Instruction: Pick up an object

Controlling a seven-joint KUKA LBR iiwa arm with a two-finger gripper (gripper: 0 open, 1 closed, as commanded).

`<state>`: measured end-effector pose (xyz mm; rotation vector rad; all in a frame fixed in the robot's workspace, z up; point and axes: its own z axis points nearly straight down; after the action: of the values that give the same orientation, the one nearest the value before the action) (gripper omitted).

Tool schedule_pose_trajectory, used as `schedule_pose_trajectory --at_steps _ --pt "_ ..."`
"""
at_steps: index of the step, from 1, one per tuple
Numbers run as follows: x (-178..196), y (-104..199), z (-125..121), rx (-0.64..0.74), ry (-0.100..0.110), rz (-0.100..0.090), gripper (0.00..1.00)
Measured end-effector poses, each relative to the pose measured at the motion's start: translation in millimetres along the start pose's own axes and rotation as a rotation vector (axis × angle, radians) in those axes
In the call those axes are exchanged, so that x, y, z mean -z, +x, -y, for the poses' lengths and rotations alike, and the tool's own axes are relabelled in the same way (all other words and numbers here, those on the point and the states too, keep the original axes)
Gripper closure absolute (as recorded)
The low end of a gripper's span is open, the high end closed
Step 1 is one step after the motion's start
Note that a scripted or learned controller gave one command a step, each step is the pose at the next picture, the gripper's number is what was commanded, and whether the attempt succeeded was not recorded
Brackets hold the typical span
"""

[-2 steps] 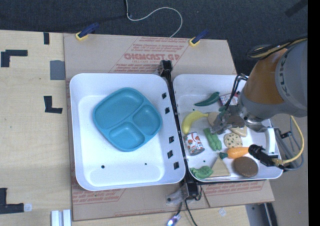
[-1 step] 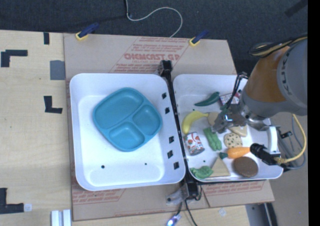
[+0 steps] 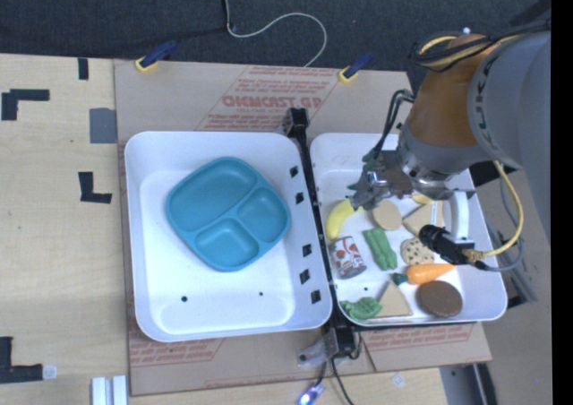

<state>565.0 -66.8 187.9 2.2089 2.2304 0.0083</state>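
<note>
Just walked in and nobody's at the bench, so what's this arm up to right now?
The grey arm reaches in from the right, with its gripper low over the right bin, near the yellow banana. That bin holds a jumble of toy food, including a green pod, a carrot, a cookie and a brown disc. The left bin holds a blue divided plate. I cannot see anything gripped yet.
</note>
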Motion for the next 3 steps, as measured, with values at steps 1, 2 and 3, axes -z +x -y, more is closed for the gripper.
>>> schedule_pose_trajectory --at_steps 1,2,3 --pt "55 0 -39 -0.006 0.0 0.003 1.0" --pt "-8 64 -96 -0.002 0.007 0.001 1.0" --pt "62 150 -106 0.0 0.0 0.0 1.0"
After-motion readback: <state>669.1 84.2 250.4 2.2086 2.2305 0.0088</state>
